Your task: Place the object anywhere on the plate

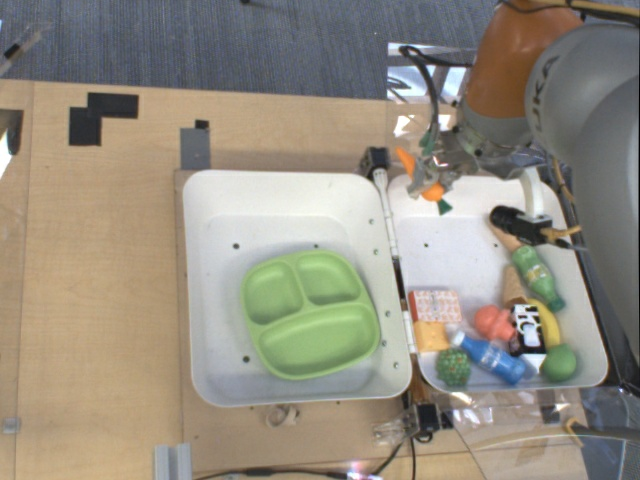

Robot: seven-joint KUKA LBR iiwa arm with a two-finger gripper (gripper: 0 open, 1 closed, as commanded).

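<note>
A small orange object (pixel 432 192), judged light and rigid, is seen clenched between the gripper (pixel 433 171) fingers at upper right, well apart from the green plate (pixel 310 313); a mid-body hold is advised.

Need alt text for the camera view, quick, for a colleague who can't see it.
The end effector hangs over the right bin's far edge with a small orange object at its tip. A green divided plate lies in the left bin; toys crowd the right bin's near corner.
</note>
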